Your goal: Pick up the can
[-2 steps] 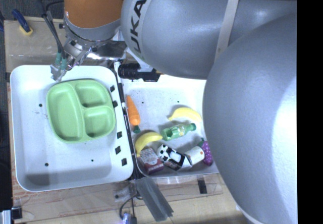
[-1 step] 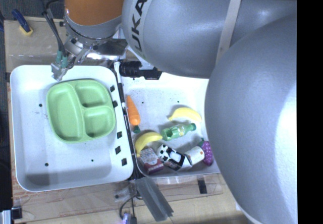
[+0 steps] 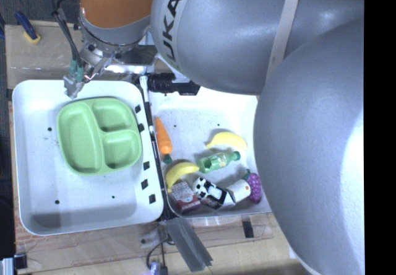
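The can point(image 3: 183, 196), small with a red and white label, lies on its side at the near edge of the right bin point(image 3: 204, 109), next to a yellow fruit point(image 3: 179, 171). My gripper point(image 3: 73, 87) hangs over the far left corner of the left bin point(image 3: 31, 162), just beyond a green divided plate point(image 3: 99, 134). It is far from the can, with nothing visible in it. The grey arm with its orange band covers the top and right of the view.
The right bin also holds a carrot point(image 3: 163, 137), a banana point(image 3: 226, 139), a green bottle point(image 3: 218, 160), a black and white toy point(image 3: 211, 192), a white bottle point(image 3: 239, 191) and purple grapes point(image 3: 253, 186), crowded around the can.
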`<action>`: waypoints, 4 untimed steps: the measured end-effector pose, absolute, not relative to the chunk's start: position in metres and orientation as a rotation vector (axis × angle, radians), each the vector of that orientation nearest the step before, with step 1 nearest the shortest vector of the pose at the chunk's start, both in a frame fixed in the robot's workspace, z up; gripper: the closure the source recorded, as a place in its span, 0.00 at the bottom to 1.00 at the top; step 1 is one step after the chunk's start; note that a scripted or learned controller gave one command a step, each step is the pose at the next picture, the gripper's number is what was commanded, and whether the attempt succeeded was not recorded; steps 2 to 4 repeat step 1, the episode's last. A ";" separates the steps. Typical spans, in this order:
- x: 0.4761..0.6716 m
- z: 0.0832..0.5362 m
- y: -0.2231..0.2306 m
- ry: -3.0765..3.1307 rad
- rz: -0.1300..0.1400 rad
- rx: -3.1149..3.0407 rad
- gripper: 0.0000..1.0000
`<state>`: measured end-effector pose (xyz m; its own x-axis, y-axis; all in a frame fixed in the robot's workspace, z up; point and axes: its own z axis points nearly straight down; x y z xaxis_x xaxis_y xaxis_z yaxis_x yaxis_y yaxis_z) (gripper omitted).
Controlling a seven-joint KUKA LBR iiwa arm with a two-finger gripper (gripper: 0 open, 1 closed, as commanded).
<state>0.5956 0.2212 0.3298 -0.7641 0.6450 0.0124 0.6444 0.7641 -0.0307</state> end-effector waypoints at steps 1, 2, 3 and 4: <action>0.596 0.336 0.221 -2.926 0.046 -1.065 1.00; 0.596 0.336 0.221 -2.926 0.046 -1.065 1.00; 0.596 0.336 0.221 -2.926 0.046 -1.065 1.00; 0.596 0.336 0.221 -2.926 0.046 -1.065 1.00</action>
